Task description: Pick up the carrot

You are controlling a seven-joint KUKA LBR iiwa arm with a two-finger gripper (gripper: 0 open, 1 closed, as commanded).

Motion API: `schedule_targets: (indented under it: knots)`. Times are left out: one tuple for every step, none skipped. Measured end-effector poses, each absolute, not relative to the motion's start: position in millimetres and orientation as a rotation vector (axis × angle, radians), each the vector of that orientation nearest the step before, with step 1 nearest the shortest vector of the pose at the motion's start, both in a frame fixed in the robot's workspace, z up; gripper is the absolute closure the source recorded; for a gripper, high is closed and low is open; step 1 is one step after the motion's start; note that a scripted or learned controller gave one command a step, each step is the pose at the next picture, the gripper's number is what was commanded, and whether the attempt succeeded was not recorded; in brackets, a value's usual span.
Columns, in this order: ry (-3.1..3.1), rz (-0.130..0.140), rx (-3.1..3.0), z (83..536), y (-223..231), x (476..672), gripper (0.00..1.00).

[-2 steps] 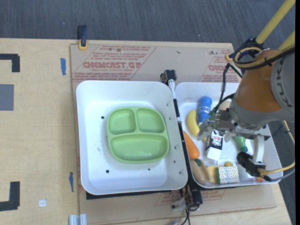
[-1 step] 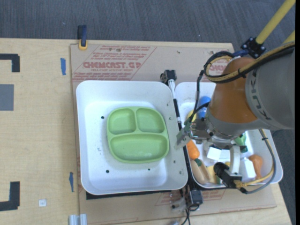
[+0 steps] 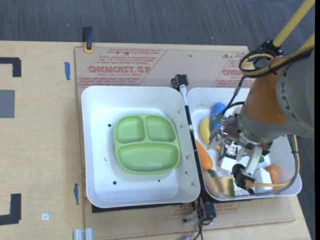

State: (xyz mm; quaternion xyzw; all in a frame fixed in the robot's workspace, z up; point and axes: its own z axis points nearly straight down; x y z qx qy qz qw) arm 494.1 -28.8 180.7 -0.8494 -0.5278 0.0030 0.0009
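Note:
The carrot [image 3: 203, 155] is orange with a small green end and lies lengthwise along the left wall of the right bin [image 3: 295, 184]. My gripper [image 3: 228, 145] hangs low over the middle of that bin, just right of the carrot, among cables and metal parts. The arm's orange band [image 3: 262, 106] sits above it. Nothing can be made out between the gripper and the carrot.
Next to the carrot are a yellow banana [image 3: 205, 129], a blue item [image 3: 218, 109], a tan bread-like piece [image 3: 214, 185] and an orange item [image 3: 274, 173]. The left bin [image 3: 95, 134] holds a green divided plate [image 3: 146, 143].

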Motion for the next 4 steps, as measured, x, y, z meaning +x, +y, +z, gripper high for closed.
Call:
schedule_targets:
  knots:
    - [-1.805, 0.008, -2.568, 180.6, 34.1, 503.8, 0.00]
    - [-1.578, 0.010, -2.715, 180.9, -38.2, 512.1, 0.00]
    - [-1.600, 0.014, -2.692, 180.8, 29.0, 498.9, 0.00]
    - [-1.508, 0.012, -2.755, 181.3, -38.3, 563.5, 0.00]
